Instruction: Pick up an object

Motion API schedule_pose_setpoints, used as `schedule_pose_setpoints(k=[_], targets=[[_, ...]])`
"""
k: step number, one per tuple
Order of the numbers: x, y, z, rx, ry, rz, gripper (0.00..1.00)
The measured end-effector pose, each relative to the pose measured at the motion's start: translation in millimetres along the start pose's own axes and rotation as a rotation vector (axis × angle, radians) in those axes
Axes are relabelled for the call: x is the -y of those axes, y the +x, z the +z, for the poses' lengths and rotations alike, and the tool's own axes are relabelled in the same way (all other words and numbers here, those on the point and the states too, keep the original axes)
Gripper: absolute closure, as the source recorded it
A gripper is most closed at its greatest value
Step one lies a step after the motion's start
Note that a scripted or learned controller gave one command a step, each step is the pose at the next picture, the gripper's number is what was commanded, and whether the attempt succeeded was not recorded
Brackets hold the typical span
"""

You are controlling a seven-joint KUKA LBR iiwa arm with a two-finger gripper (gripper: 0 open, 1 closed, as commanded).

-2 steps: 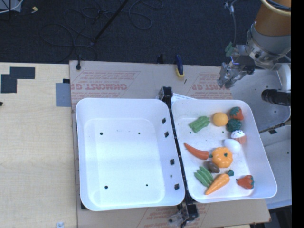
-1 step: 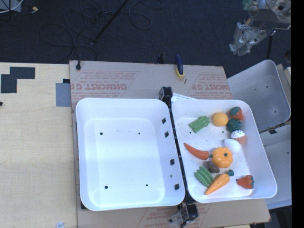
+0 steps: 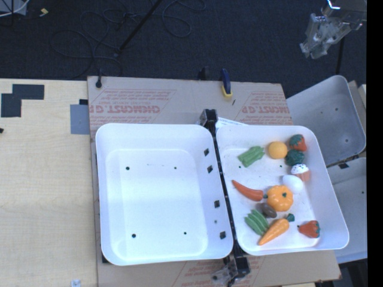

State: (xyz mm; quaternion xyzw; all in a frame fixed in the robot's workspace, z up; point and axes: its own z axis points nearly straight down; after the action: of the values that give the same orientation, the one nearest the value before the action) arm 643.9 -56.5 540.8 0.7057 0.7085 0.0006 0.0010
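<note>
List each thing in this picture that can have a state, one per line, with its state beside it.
Gripper: raised above the floor at the view's top right, away from both bins.
Left bin: flat on the bench.
Right bin: flat on the bench, holding toy foods.
Pumpkin: upright, mid-bin.
Carrot: lying slanted, near the front edge.
Red chilli: lying on its side.
Orange ball: resting near the far edge.
Strawberry: lying by the front right corner.

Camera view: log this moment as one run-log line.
gripper: raised at upper right, off the bins | right bin: toy food, pumpkin, carrot | left bin: white | nothing picked yet
</note>
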Motion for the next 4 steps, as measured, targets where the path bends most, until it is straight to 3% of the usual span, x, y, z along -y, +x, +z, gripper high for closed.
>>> schedule_pose_setpoints(k=[3, 4], targets=[[1.1, -158.2, 12.1, 0.001, 0.006, 0.009, 1.0], [0.0, -155.4, 3.3, 0.0, 0.004, 0.0, 1.0]])
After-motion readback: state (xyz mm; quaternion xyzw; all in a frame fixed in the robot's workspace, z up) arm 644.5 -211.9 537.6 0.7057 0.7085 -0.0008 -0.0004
